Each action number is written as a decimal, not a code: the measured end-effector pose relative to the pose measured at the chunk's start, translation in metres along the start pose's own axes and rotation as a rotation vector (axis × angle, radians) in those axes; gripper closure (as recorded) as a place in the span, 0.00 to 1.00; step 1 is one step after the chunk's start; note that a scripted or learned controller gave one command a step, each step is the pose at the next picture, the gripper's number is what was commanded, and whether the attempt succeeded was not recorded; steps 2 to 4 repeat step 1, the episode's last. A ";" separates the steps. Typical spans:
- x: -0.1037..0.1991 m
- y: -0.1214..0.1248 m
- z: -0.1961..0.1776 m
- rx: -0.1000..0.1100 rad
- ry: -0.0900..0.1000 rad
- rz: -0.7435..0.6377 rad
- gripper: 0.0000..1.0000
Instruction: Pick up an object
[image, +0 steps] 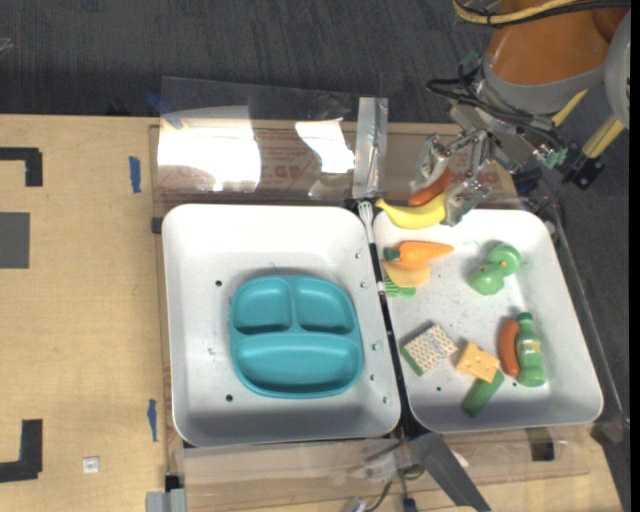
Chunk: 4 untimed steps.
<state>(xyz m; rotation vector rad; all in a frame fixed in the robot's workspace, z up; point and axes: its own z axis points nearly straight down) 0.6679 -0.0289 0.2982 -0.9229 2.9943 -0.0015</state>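
An orange-red toy piece (432, 190) looks pinched in the pincer (450, 185), lifted over the right bin's (570, 330) back edge, just above the banana (415, 213). Probably light, hard, slick plastic, so it's best gripped mid-body or it could get squeezed out.

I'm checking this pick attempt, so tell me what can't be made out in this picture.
- Tool, camera view: too small and cluttered to tell whether its fingers are open or shut.
- Orange-red piece at the tool: partly covered by it; held or merely lying there, unclear.
- Arm: cut off by the top edge.
- Right bin far rim: hidden behind the tool.
- Patterned square: print too small to read.
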 end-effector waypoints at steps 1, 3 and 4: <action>-0.023 0.034 0.000 -0.002 0.000 -0.022 1.00; -0.023 0.034 0.000 -0.002 0.000 -0.022 1.00; -0.023 0.034 0.000 -0.002 0.000 -0.022 1.00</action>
